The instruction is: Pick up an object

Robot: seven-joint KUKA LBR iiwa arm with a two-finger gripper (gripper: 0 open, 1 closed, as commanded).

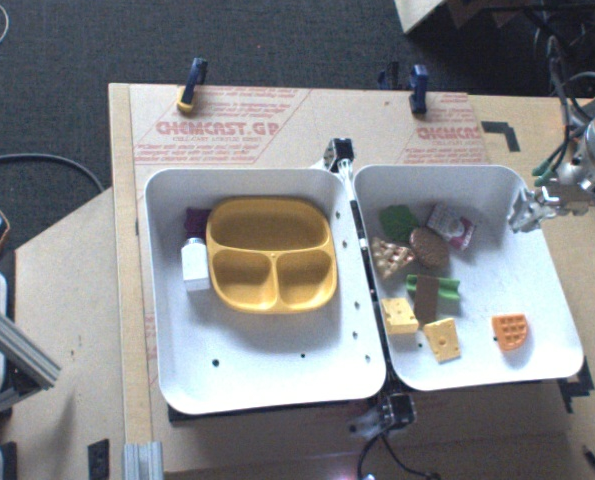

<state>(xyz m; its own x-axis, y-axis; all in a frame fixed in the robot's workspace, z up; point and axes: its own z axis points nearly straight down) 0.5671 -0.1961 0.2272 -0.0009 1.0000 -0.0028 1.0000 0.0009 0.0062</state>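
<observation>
Gripper is at the right bin's far right rim; whether its jaws are open or shut cannot be told, and nothing shows between them. In that bin, apart from the gripper, lie toy foods: waffle, two cheese pieces, a green piece. Left bin holds a yellow tray and white bottle.

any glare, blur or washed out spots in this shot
In the camera view the light is even and soft, with faint shadows under the yellow tray; the white bins look bright but keep their rims; the gripper and arm at the right edge are slightly blurred; small toys such as the orange waffle stay legible but lack fine detail.
</observation>
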